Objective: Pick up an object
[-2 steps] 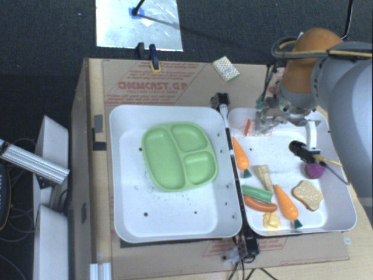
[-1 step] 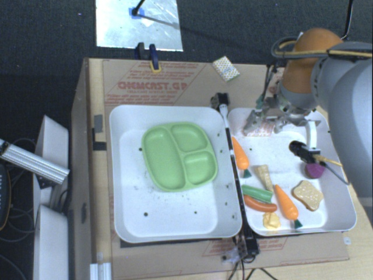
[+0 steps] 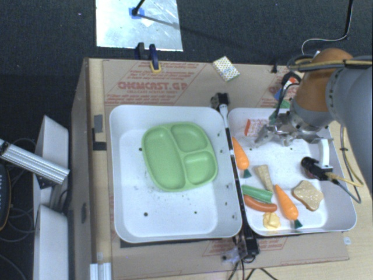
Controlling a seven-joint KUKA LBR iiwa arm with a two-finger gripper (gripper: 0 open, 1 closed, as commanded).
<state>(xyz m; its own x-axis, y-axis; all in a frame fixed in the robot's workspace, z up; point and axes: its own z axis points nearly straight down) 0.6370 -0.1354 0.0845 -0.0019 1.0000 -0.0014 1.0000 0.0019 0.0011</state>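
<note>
Right bin (image 3: pixel 341 214): two carrots, one at its nine o'clock edge (image 3: pixel 239 154), one at six o'clock (image 3: pixel 286 201); bread slice (image 3: pixel 308 195) at four o'clock; green bean (image 3: pixel 257 192), sausage (image 3: pixel 260 203). Gripper (image 3: pixel 269 134) at twelve o'clock, fingers spread, grasping nothing. Left bin (image 3: pixel 125 174): green divided plate (image 3: pixel 179 156), centre.

Grey rounded arm (image 3: pixel 349 92) is showing an orange band (image 3: pixel 319 80) above the wrist, glossy and bulbous. Thin black and coloured cables are running along the wrist, and the gripper (image 3: pixel 274 132) is looking metallic, silver-grey, with slim fingers.
</note>
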